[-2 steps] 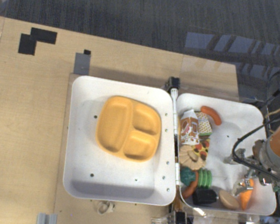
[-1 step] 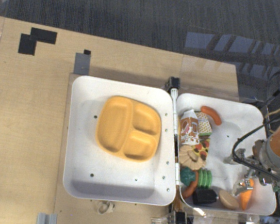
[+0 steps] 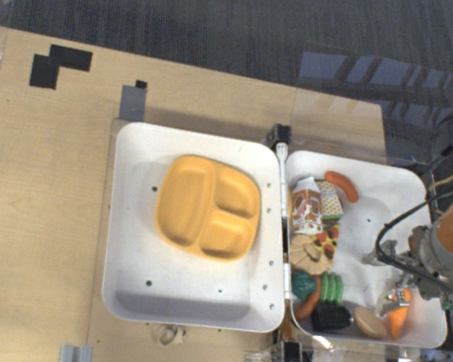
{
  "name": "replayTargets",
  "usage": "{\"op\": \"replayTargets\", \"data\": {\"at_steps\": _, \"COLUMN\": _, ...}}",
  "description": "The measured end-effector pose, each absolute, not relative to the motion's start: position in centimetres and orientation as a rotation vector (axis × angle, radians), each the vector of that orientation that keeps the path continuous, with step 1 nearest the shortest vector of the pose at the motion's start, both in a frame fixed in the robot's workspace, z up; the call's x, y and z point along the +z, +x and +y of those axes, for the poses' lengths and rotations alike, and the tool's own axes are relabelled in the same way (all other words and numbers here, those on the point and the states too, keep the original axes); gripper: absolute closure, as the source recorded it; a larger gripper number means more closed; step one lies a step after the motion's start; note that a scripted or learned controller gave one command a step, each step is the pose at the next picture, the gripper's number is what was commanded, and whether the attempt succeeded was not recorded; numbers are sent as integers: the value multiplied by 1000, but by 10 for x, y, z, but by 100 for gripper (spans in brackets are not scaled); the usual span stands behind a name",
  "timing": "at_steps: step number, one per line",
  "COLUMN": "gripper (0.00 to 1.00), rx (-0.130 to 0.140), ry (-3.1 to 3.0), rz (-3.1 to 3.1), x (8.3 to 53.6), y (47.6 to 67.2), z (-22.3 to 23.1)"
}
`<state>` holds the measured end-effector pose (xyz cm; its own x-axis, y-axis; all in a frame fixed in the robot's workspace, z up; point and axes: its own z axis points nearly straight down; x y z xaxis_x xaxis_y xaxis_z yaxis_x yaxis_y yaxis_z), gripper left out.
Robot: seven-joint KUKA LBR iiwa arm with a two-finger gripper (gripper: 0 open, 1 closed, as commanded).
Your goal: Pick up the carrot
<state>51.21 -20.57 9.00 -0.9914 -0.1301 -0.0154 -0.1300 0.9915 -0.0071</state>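
Carrot (image 3: 396, 321) at the lower right of the frame, in the lower right corner of the right bin (image 3: 395, 183), close to the bin's right wall. Directly below the tool (image 3: 399, 293) in the picture, upper end touching or hidden under it; impossible to tell whether gripped. Tool's opening not readable from this angle, wide or narrow cannot be told. Short, bright orange, standing roughly up-and-down in the frame, slightly tapered. Just left of it, a tan rounded piece (image 3: 369, 325); further left, a black object (image 3: 331, 318) and a green ribbed toy (image 3: 330, 286). Higher along the bin's left side, a labelled bottle (image 3: 307, 209) and a red sausage (image 3: 341, 185). In the left bin (image 3: 131, 229), a yellow divided plate (image 3: 208, 207), well apart from the carrot. Both bins on the wooden desk (image 3: 27, 214).
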Motion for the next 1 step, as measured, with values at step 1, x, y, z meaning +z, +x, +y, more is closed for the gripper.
{"op": "replayTargets", "data": {"at_steps": 1, "gripper": 0, "rx": -9, "ry": -204, "rz": 3119, "x": 90, "y": 512, "z": -206}}
